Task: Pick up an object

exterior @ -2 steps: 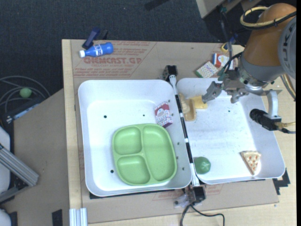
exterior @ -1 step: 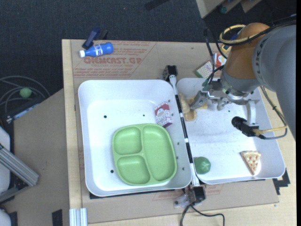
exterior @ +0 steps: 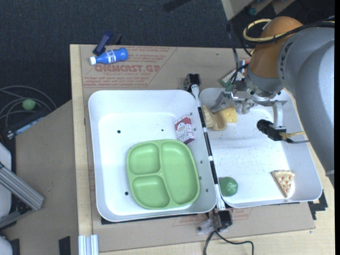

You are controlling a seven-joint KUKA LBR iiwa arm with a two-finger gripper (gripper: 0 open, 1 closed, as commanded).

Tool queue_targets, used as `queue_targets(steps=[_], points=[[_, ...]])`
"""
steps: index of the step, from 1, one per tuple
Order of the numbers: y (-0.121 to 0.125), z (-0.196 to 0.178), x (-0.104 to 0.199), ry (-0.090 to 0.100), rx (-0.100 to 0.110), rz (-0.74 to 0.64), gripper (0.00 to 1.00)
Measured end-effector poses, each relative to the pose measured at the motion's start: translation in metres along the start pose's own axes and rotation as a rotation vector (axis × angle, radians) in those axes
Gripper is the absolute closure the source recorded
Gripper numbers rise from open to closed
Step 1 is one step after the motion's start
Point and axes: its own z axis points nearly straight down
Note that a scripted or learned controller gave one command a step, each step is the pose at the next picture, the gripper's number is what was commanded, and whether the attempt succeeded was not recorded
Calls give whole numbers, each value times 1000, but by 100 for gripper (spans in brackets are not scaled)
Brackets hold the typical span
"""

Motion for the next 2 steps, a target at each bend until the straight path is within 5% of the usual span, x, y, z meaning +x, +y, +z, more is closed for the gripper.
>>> queue_targets(steps=[1, 2], points=[[4, -17, -1, -3, -12, -1, 100], [-29, -98, 36, 0, 2, -1, 100]])
